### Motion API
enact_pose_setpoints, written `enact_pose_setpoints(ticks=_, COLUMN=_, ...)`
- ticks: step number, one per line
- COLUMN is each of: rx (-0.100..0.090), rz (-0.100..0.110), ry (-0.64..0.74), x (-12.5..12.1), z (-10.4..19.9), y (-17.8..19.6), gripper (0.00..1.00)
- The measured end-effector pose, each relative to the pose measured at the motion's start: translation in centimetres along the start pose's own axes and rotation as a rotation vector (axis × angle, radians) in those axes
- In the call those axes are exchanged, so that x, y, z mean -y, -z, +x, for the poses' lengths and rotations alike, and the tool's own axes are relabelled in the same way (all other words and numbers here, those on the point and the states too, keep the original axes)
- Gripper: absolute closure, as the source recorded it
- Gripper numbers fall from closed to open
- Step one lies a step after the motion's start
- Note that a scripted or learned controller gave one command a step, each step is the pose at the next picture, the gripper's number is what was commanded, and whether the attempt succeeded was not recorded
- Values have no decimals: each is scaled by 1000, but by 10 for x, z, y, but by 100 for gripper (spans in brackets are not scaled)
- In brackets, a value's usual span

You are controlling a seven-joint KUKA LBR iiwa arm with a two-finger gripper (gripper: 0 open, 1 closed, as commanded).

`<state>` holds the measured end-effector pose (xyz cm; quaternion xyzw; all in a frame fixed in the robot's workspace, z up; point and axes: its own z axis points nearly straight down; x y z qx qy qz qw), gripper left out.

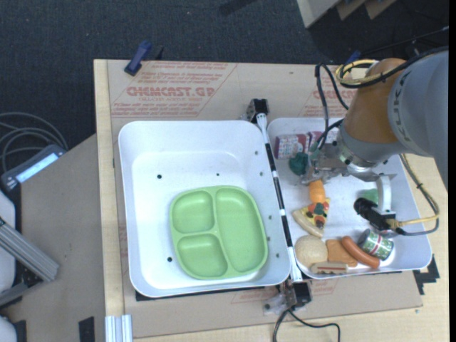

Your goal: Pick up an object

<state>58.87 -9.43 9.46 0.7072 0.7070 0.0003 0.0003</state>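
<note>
Several toy foods lie in the right bin (420, 256). An orange carrot (317, 191) sits in the middle, with a pizza slice (311, 219) just below it. At the bin's top left are a dark green piece (298, 164) and a pink-and-white packet (288, 146). Along the front are a beige bun (309, 248), a sausage (358, 252) and a small can (377, 244). My gripper (324, 168) hangs low over the upper middle of this bin, right above the carrot and beside the green piece. The wrist hides its tips.
The left bin (142, 155) holds a light green divided plate (217, 230). A small green item (370, 194) lies at the right of the right bin. The grey and orange arm (388, 109) covers that bin's upper right part.
</note>
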Motion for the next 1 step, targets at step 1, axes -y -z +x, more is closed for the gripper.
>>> enact_pose_setpoints(ticks=1, rx=-1, rz=-1, ry=2, x=-24, z=63, y=91, gripper=100)
